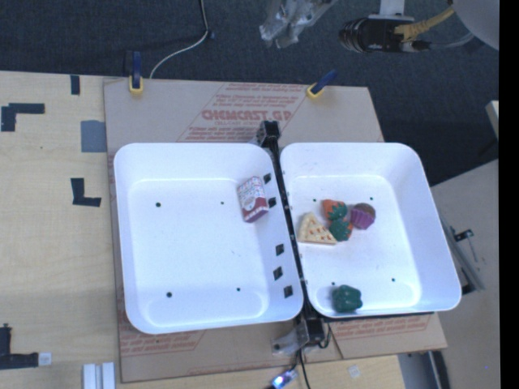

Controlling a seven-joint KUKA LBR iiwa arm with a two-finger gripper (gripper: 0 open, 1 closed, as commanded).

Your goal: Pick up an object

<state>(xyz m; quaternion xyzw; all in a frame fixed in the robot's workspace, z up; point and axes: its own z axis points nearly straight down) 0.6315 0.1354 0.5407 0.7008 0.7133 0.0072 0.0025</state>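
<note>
gripper (285,24) high above bins (138,217) — blurred

At the top of the frame we see the gripper (289,19) blurred and cut off by the upper edge. In the right bin (422,217), we cannot make out the small orange, green and purple pieces (347,215) clustered beside the cheese wedge (315,231).

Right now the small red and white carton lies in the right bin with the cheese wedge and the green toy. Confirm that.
Not quite. The camera view shows the small red and white carton in the left bin, near the divider. The cheese wedge and the green toy do lie in the right bin.
</note>
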